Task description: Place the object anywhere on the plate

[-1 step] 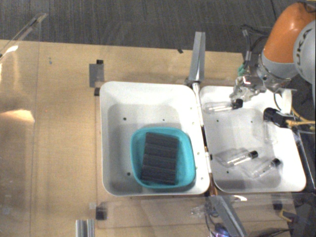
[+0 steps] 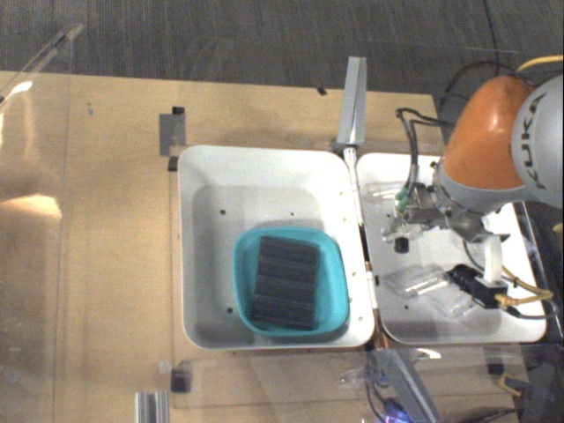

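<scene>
a: plate (image 2: 332, 276) — teal, squarish, sits in the left bin (image 2: 207, 192) toward its near side, with a dark ribbed block (image 2: 285, 282) lying flat on it.

b: so the block rests inside the plate's rim. and the gripper (image 2: 407, 223)?

a: over the right bin (image 2: 520, 324), well apart from the plate. cannot tell how it's set — too small, cluttered.

b: handling?

a: looks like foam — light, a bit soft, ridges giving grip. i'd take it across the long sides, mid-length.

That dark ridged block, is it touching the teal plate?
Touching. The camera view shows the dark ridged block lying flat inside the teal plate, resting on it.
</scene>
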`<state>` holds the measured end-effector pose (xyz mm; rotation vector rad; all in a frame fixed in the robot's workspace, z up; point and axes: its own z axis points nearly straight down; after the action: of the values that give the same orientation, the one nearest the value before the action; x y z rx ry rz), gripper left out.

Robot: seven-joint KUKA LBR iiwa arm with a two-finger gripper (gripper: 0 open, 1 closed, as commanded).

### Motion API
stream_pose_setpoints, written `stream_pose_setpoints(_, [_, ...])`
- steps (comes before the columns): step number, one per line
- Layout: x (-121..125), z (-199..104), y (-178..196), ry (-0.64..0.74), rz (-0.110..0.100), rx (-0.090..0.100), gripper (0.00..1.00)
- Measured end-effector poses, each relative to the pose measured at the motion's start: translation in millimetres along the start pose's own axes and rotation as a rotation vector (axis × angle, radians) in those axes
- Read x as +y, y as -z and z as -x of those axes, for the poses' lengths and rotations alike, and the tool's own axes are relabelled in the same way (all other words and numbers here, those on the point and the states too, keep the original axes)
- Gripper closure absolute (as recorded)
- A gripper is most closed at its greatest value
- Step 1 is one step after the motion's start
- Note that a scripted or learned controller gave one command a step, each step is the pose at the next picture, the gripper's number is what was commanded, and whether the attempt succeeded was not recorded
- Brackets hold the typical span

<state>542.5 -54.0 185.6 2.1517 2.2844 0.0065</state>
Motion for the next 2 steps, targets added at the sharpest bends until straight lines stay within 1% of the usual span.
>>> stream_pose_setpoints(1, [19,-61,26,0.165,0.001,0.000,1.00])
stream_pose_setpoints(2, [-14,-144,-1,0.225,-0.001,0.001,1.00])
